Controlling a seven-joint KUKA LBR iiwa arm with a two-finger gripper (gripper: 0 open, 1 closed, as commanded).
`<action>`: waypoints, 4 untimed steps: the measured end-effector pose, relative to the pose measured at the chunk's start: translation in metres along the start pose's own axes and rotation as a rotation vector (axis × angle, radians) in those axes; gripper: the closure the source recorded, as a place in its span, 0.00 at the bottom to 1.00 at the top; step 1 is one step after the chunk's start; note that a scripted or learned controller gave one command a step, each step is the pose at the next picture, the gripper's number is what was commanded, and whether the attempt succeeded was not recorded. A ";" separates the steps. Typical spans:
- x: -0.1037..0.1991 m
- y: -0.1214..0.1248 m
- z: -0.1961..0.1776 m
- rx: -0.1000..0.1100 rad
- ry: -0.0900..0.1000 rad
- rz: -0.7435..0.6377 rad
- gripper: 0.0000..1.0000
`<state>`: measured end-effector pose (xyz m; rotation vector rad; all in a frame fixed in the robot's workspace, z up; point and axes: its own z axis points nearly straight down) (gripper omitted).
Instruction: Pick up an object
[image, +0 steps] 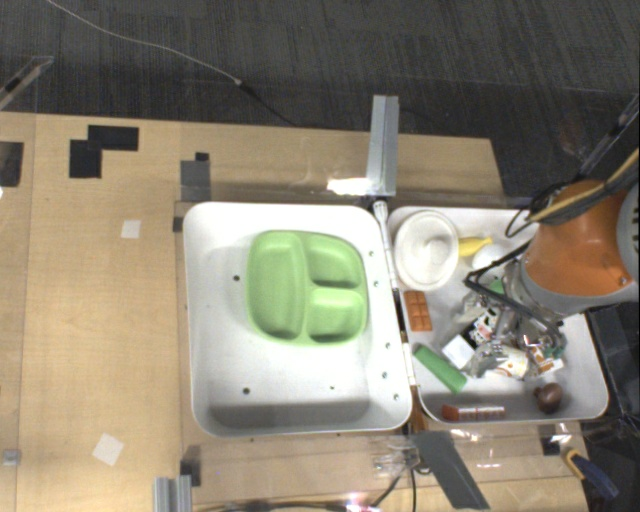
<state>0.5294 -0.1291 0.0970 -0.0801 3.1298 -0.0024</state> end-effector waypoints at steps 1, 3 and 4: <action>0.026 0.031 0.004 0.004 -0.014 -0.010 0.00; 0.026 0.039 0.004 0.007 -0.016 -0.167 0.00; 0.025 0.036 0.004 0.000 -0.015 -0.155 0.00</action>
